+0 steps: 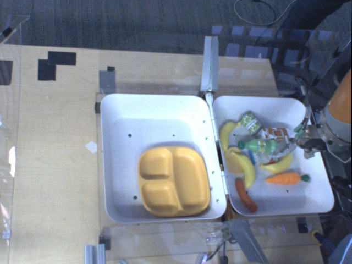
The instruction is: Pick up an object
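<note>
Nearest, a sausage [246, 195] and carrot [284, 179] are lying untouched in the right bin [324, 202]. Farther in, bananas [248, 169] are lying among packets, and the gripper [306, 142] is hovering at the bin's right rim; jaws' state unclear. Nothing lifted yet.

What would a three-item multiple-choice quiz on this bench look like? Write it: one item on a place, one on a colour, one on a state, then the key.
1. Where does the yellow divided tray lie?
A. in the left bin
B. in the right bin
C. on the bare bench

2. What colour is the body of the toy carrot?
A. purple
B. orange
C. white

3. How does the tray lie?
A. upside down
B. on its edge
C. flat, compartments facing up

Key: 1 A, the tray rests on the left bin's floor. 2 B, the carrot is orange with a green tip, in the right bin. 3 C, its three hollows show from above.

The hand is at the right bin's right rim.
</note>
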Robot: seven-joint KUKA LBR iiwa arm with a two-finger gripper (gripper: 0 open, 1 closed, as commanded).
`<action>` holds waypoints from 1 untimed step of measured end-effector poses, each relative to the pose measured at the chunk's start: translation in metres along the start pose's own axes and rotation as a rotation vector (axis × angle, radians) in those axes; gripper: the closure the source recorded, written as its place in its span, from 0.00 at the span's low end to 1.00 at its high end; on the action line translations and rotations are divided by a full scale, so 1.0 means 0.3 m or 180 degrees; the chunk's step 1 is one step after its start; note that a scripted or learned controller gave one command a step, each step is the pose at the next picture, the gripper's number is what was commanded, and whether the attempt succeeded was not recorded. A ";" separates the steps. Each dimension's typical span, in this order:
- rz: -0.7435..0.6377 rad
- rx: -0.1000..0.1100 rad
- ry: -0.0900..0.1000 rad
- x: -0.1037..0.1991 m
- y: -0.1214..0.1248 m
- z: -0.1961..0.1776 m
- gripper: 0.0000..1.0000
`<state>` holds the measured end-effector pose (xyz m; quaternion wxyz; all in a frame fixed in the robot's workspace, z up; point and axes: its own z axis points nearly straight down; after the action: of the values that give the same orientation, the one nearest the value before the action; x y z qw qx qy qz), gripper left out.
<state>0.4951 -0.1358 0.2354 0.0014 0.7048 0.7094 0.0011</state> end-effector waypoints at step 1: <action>-0.0011 -0.0016 -0.0003 0.002 0.006 -0.037 1.00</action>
<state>0.4970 -0.1352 0.2465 0.0035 0.7035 0.7106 0.0026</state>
